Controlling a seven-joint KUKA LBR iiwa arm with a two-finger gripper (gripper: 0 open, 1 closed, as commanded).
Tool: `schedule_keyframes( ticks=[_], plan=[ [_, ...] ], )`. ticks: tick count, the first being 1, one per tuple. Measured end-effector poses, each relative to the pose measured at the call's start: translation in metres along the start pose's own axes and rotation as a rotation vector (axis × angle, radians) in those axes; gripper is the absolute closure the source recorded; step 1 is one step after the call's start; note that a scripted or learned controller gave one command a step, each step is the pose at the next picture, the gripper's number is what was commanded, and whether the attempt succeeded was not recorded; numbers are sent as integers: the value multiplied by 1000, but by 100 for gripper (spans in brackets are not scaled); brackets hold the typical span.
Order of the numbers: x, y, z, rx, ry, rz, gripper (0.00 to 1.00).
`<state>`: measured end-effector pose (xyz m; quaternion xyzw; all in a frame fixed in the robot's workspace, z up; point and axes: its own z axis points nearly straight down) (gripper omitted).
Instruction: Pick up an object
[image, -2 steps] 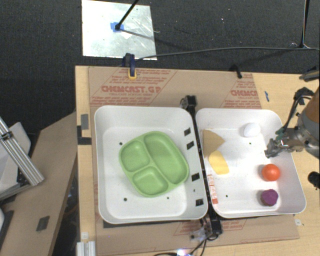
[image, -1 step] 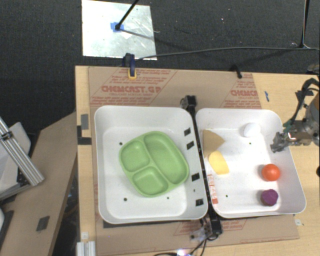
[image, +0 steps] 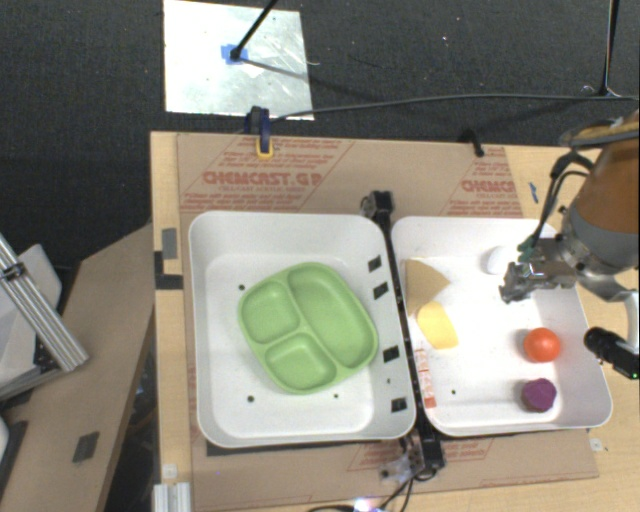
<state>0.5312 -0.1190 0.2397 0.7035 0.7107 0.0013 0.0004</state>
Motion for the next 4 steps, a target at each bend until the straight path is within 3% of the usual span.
schedule_keyframes(
  ticks=[4],
  plan=[
    [216,46,13,0,2,-1,100]
  ],
)
